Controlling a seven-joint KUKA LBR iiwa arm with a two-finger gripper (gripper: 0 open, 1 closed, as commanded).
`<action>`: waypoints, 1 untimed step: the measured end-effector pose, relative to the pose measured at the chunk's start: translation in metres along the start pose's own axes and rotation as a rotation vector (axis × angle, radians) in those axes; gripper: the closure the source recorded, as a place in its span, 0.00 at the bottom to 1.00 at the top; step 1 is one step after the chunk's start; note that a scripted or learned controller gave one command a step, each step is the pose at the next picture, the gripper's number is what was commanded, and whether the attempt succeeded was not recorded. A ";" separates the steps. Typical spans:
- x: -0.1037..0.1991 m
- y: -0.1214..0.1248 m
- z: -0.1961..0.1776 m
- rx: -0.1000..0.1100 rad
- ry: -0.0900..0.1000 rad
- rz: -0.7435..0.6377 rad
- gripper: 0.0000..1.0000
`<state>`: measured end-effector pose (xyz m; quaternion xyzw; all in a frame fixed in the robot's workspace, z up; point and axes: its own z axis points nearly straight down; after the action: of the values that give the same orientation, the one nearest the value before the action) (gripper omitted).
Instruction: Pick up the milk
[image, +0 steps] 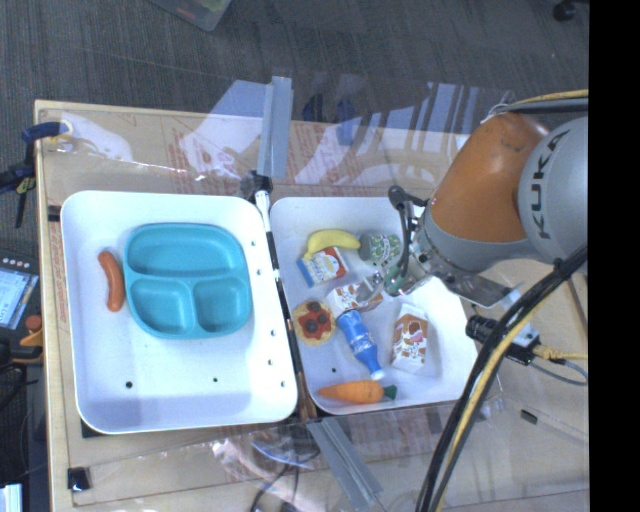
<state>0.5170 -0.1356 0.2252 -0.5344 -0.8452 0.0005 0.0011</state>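
Writing: "KU" stood in dark letters on the arm's (545, 185) grey shell at the frame's right; the cartons' printing was too small to read.
Milk: the milk carton (410, 341) lay in the right bin (455, 385), toward its right side, white with reddish markings, apart from its neighbours.
Claw: the gripper (395, 282) hung over the right bin's upper middle, just above the small carton (355, 296); whether it was released or clenched, I could not tell.
Neighbours: blue bottle (358, 343) left of the milk; carrot (352, 393) at the near rim; banana (333, 240), blue-and-red carton (323, 266) and round cookie (314, 322) further left.
Left bin: the left bin (170, 395) held a blue divided tray (188, 277) and a sausage (113, 280) near its left wall.
Open room: bare floor lay along the left bin's near side.
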 end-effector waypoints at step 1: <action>0.000 0.000 0.000 0.000 0.000 0.000 0.00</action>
<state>0.5169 -0.1356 0.2251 -0.5344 -0.8452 0.0005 0.0011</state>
